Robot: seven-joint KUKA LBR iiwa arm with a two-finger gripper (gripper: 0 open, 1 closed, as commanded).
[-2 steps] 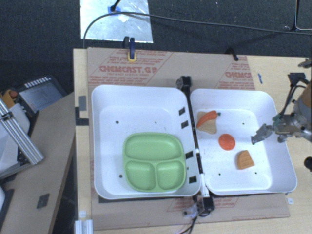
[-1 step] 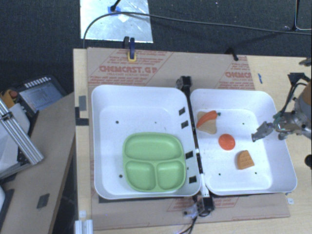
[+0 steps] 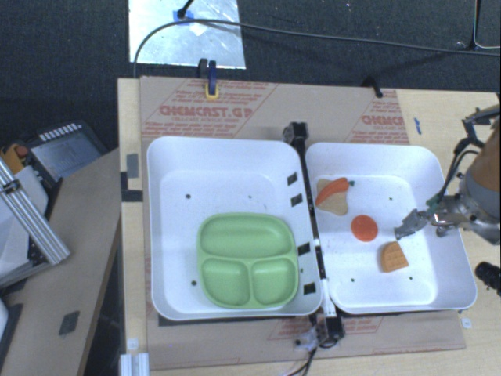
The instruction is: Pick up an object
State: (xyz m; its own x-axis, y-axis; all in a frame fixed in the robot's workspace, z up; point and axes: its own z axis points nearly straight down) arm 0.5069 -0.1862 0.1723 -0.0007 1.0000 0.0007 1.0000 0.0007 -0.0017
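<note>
Camera view, looking down at a slant:
- Two-finger grey metal gripper (image 3: 409, 225), at the right side of the right shallow white plastic bin (image 3: 423, 288); whether clenched or released cannot be told
- Round flat orange-red disc (image 3: 364, 228), smooth, just to the gripper's left, near but apart
- Wedge-shaped orange-brown piece (image 3: 393, 257), matte, just below the gripper and slightly left, not touching it
- Elongated orange carrot-shaped toy with green tip (image 3: 333, 189), further left and up from the gripper, lying over a pale tan rounded slab (image 3: 337, 205)
- Pale green moulded plastic tray with three compartments (image 3: 248, 259), rounded corners, well to the gripper's left, in the left shallow white plastic bin (image 3: 180, 178)
- Brown printed cardboard sheet (image 3: 258, 104) under both bins, up and left of the gripper
</note>
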